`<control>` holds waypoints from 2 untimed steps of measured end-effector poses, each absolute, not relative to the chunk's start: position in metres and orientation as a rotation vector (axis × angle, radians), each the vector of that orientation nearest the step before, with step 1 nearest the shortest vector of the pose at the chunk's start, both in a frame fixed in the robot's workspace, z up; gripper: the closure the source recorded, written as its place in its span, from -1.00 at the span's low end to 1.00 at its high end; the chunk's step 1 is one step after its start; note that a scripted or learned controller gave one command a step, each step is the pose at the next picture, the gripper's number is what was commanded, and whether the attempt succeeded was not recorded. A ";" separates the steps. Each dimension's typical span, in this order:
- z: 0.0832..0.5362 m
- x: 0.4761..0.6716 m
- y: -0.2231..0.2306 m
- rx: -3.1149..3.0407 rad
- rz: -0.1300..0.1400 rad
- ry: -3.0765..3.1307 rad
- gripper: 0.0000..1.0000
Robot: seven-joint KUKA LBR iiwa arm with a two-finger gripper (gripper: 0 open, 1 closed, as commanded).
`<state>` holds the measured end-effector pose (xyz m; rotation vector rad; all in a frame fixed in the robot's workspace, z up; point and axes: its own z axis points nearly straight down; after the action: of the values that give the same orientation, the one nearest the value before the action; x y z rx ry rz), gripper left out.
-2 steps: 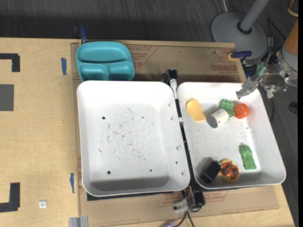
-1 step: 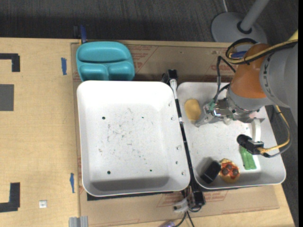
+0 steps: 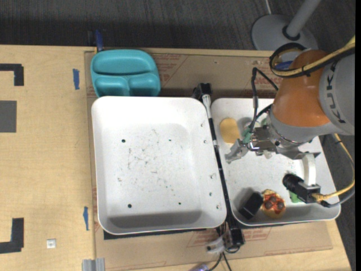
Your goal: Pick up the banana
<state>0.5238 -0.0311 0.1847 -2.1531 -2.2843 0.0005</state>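
The cardboard-topped bench carries two white bins, and I am over the right bin (image 3: 316, 213), reaching in from its right side. My gripper (image 3: 239, 147) hangs just beside a yellowish-tan object (image 3: 228, 130) near the bin's far left corner, which I take to be the banana. I cannot tell whether the gripper is open or closed. I judge this the approach; next I must centre over the fruit and descend.

We've got dark carpet-like floor (image 3: 141, 7) up top, a tan bench (image 3: 45, 151) with black tape marks (image 3: 14, 72), and a grey round stand base (image 3: 276, 33).
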 end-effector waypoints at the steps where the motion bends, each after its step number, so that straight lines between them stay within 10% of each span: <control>1: 0.184 0.482 0.042 -2.190 0.002 -2.248 -1.00; 2: 0.127 0.482 0.112 -2.174 -0.001 -2.284 -1.00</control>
<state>0.4822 0.1122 0.1274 -2.1740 -2.2840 -0.0008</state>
